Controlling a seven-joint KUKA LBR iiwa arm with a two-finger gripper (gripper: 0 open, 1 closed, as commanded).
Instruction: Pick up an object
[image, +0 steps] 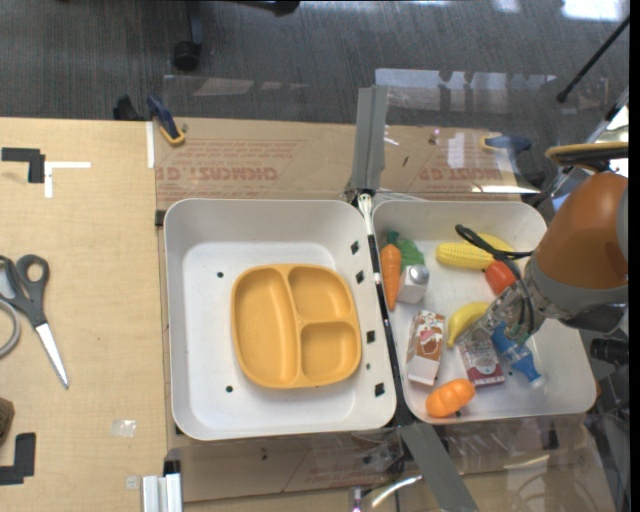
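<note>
The right bin (560, 400) holds a jumble of objects. Among them are a carrot (390, 272), a silver can (414, 283), a corn cob (465, 256), a banana (464, 321), a white and red carton (428, 346), an orange fruit (449, 397), a red packet (484, 366) and a blue bottle (521, 362). My gripper (506, 318) reaches down into this bin from the right. It sits just right of the banana, above the red packet and the blue bottle. The arm's orange band (590, 235) hides part of the bin's right side.
The left bin (190, 330) holds a yellow divided plate (296, 325). A red object (499, 277) and a green one (405, 248) lie near the corn. Scissors (36, 310) rest on the wooden bench at far left. Cardboard (250, 165) lies behind the bins.
</note>
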